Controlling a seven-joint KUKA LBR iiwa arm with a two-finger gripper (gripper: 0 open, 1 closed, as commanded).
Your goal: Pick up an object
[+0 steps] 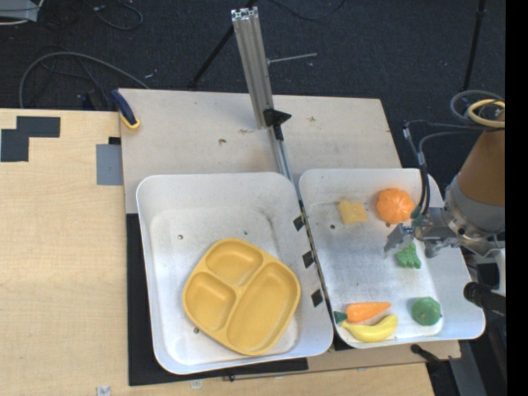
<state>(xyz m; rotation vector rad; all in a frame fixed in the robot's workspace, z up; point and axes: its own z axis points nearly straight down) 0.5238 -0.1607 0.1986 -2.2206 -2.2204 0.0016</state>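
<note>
Two small things crowd the jaws [402, 239], which sit low in the right bin [363, 304]; how wide they stand I cannot tell: a green toy [408, 258] just below and an orange ball [394, 205] just above. This looks like the approach step, nothing gripped, so next comes a straight drop onto one piece. Yellow block [353, 213], carrot [367, 310], banana [373, 329] and green ball [426, 310] lie apart; the yellow tray [241, 294] fills the left bin [165, 221].

The arm [483, 180] reaches in from the right, its wrist angled down-left; the gripper [402, 242] sits low, with finger spacing unclear.
</note>
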